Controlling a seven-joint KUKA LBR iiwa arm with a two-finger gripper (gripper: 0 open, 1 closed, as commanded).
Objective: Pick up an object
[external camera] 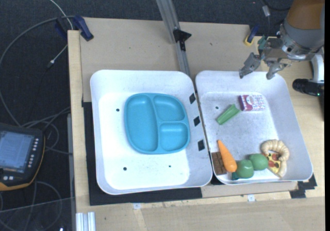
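On the worktop (129, 44) sit two white bins: the left bin (103, 137) holds a blue divided plate (156, 122), and the right bin (294, 121) holds the small things. The gripper (261, 69) hangs over that bin's far edge with its fingers (248, 67) spread open and nothing between them. The easiest pick, I judge, is the maroon carton (251, 102) or the green cylinder (227, 114), both lying apart in the far half, rather than the carrot (227, 156), green ball (246, 168) and pretzel toy (274, 153) crowded near the front corner; come straight down, fingers across the narrow side.

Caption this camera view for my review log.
Open claw hovers over right bin's far rim; toys inside, blue tray in left bin.
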